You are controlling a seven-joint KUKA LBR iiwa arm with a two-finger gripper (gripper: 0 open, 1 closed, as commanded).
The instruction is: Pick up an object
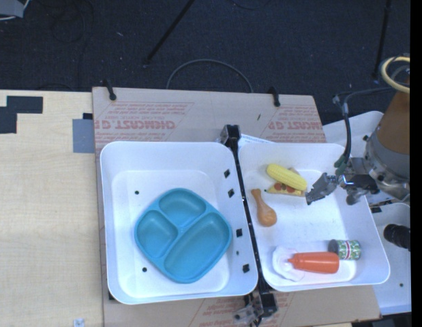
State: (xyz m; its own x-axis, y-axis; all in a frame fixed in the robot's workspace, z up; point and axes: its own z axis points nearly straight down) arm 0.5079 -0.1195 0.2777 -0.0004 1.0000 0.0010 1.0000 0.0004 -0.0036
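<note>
reaching in from the right, over the right bin [374,264], near its right wall. grey arm [391,152] with the orange part up at the right edge. pincer [324,187] low over the bin floor, pointing left, dark fingers slightly apart, nothing seen between them. narrow gap, as far as can be made out.

just left of the pincer: yellow corn cob [287,177], lying at a slant, upper left to lower right. under its lower edge, touching it, a small flat piece in red and yellow [285,191], too small to name. fingertips close to the cob's right end, touching or not cannot be told.

further left, near the divider between the bins: brown wooden spoon-like thing [263,210], thin handle up, round end down. well apart from the pincer.

down in the front of the right bin: orange-red bottle [314,262] on its side, lying across a white round lid or dish [284,264]. just right of it, a small green-labelled can [345,249], also on its side.

in the left bin [118,182]: blue divided plate [183,234], three compartments, flat on the floor, turned at an angle.

both bins side by side on a cardboard sheet [197,118] with red print, on the pale wood bench [40,210].
</note>
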